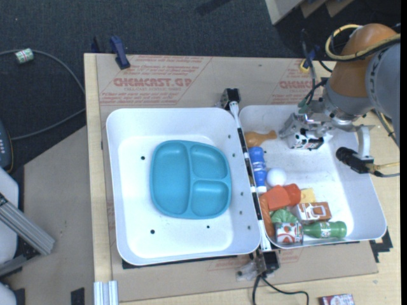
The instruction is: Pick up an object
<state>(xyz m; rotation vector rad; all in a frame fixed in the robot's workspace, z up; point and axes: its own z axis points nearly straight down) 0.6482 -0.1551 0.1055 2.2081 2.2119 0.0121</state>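
Camera view, near edge: green bottle [325, 230] lies on its side along the front wall of the right bin [362, 199], neck pointing left.
Beside the bottle: red and white can [287, 232] sits at the bin's front left corner, touching the bottle's neck end.
Just behind those: small carton [314, 211] with red print, and an orange block [280, 197] to its left, the two touching.
Yellow piece: a thin yellow item [307, 195] shows between the orange block and the carton; what it is cannot be told.
Left wall of right bin: blue and white tube [257, 166] lies lengthwise along the wall, with a white ball [276, 177] just to its right.
Back left of right bin: orange-brown item [260, 137] lies near the tube's far end.
Left bin: left bin [127, 132] holds a blue tray [189, 178] with three sections, lying flat near the middle.
Bench: tan board [184, 75] with red lettering lies under both bins; a blue clamp [119, 51] sits at its back left corner.
Arm: grey arm with orange band [359, 59] reaches in from the right, over the back of the right bin.
Gripper: gripper [306, 134] points down over the back of the right bin, right of the orange-brown item.
Fingers: a black and white shape sits at the tip; whether the fingers are apart or closed, or have hold of anything, cannot be told.
Pile: items crowd the left and front of the right bin, well apart from the gripper.
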